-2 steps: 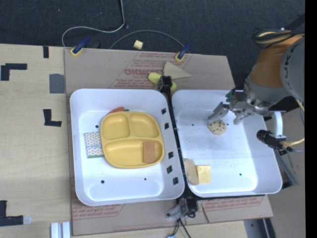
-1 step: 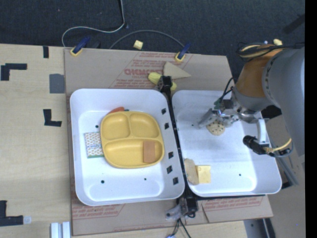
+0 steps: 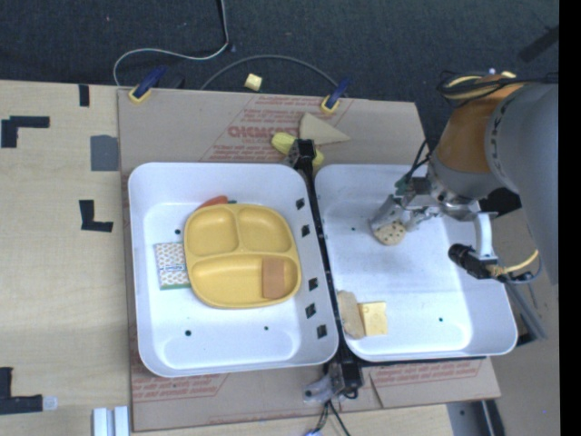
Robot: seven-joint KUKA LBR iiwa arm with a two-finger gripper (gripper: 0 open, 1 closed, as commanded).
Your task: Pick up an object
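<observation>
The right bin (image 3: pixel 454 330) has bare floor through its middle and lower right; its left wall touches the left bin (image 3: pixel 145 271) at frame centre. In the right bin's upper half the gripper (image 3: pixel 392 222) is down, a tan speckled block (image 3: pixel 391 234) at its fingertips; whether the fingers clasp it I cannot tell. A yellow piece (image 3: pixel 373 318) lies near that bin's lower left. The left bin holds a yellow tray (image 3: pixel 238 248) carrying a brown block (image 3: pixel 275 277), beside a patterned card (image 3: pixel 170 264). Something orange (image 3: pixel 218 201) peeks from behind the tray.
</observation>
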